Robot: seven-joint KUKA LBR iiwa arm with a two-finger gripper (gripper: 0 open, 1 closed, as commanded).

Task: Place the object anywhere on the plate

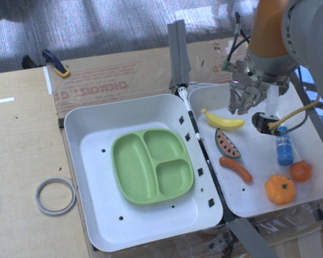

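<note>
A green plate (pixel 153 164) with three sections lies in the left bin (pixel 91 187). The right bin (pixel 321 190) holds a yellow banana (pixel 223 120), a watermelon slice (pixel 227 143), a red sausage (pixel 236 169), a blue bottle (pixel 284 148), a tomato (pixel 301 171) and an orange pumpkin (pixel 280 189). My gripper (pixel 241 105) hangs over the right bin's back part, just right of the banana's far end, fingertips pointing down. Nothing shows between its fingers.
A grey ring (pixel 55 196) lies on the wooden bench left of the bins. A divider bar (pixel 178 54) runs between the bins at the back. A yellow cable (pixel 295 113) loops from the arm over the right bin.
</note>
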